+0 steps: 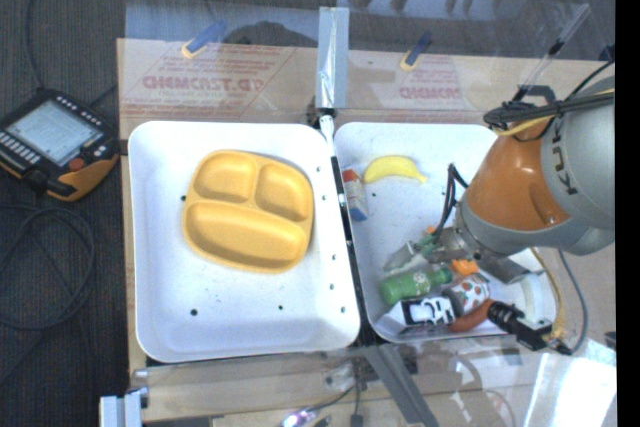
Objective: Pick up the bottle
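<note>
While the arm (540, 185) reaches in from the right, its grey and orange bulk hangs over the right bin (400, 140), and the gripper (432, 250) sits low among a little heap of stuff near that bin's front edge. Honestly can't tell what the gripper is doing, it's too cluttered and small down there to read.

So the green bottle (410, 287) is lying on its side in the right bin, toward the front, just below the gripper. Its long axis runs roughly left-right across the view with a slight tilt, the right end sitting a touch higher. Fatter green body is at the left, and the narrower end points right toward an orange bit (464, 266). Whether the gripper is actually touching the bottle, I can't say; they're very close, that's all.

Right up against the bottle's front side there's a black-and-white item (428, 311), and next to that a small whitish and red piece (470, 296). A yellow banana (394, 171) lies near the back of the same bin, well apart from the heap, curved ends pointing down. A small red-white-blue tube thing (353, 193) lies along the bin's left wall.

Left bin (160, 315) has a yellow divided tray (248, 210) sitting in the middle. Off on the floor at far left is a handheld control pendant (55, 143) with cables.
</note>
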Action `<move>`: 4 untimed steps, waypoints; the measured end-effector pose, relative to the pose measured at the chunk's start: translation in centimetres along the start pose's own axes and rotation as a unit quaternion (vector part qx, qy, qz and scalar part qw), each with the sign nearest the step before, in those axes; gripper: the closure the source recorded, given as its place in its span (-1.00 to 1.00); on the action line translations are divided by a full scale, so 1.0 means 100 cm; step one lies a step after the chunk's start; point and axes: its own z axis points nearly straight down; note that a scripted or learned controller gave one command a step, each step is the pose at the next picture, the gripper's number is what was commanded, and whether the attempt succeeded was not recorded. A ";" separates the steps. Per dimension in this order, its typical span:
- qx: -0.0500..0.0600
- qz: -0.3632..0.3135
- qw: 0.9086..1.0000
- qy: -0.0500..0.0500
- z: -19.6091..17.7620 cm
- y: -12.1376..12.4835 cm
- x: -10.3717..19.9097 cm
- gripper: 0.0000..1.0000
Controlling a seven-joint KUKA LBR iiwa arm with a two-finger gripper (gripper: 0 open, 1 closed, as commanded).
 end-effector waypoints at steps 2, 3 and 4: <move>0.002 0.141 0.990 0.000 0.011 0.000 0.003 -1.00; 0.004 0.079 0.997 -0.004 0.011 -0.002 0.006 -1.00; 0.002 0.104 0.995 -0.002 0.011 -0.001 0.011 -1.00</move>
